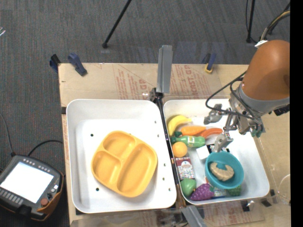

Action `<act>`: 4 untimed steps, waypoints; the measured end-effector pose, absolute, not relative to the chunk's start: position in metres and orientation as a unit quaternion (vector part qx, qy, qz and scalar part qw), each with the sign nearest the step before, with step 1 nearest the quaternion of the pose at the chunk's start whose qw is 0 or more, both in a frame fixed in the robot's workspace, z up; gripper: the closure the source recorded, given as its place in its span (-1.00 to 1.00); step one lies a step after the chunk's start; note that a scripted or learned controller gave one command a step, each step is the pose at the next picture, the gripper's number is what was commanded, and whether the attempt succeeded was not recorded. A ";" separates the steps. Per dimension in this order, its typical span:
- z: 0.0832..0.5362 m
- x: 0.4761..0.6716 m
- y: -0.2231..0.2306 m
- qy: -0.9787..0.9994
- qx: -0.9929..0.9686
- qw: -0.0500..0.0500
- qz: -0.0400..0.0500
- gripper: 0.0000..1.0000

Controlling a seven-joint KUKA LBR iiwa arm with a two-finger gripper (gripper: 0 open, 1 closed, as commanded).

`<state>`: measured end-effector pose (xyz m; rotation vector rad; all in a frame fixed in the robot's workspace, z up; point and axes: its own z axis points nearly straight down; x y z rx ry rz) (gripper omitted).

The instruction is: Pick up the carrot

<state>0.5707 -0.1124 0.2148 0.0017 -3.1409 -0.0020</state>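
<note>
The carrot [193,130] is orange and lies on its side in the right bin [251,164], near that bin's back left, between a banana [176,123] and a green bottle [190,141]. A red-orange chili-like piece [211,132] lies just right of the carrot's tip. My gripper [222,142] hangs from the orange-banded wrist [265,77] over the middle of the right bin. It is to the right of the carrot and a little nearer the front, just above a teal bowl [236,176]. Nothing shows in its grasp.
The right bin also holds an orange [179,149], a small carton [184,167], a green fruit [188,187], purple grapes [202,192] and a white block [203,151]. A beige piece [221,171] sits in the teal bowl. A yellow divided plate [124,163] lies in the left bin [80,122].
</note>
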 end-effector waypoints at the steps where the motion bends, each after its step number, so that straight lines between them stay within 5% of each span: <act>1: 0.110 0.617 -0.094 -0.999 0.037 0.004 -0.002 -1.00; 2: 0.087 0.624 -0.086 -1.000 0.008 0.000 -0.001 -1.00; 3: 0.091 0.603 -0.087 -0.996 -0.092 -0.004 0.003 -1.00; 4: 0.101 0.605 -0.083 -0.996 -0.089 -0.005 0.001 1.00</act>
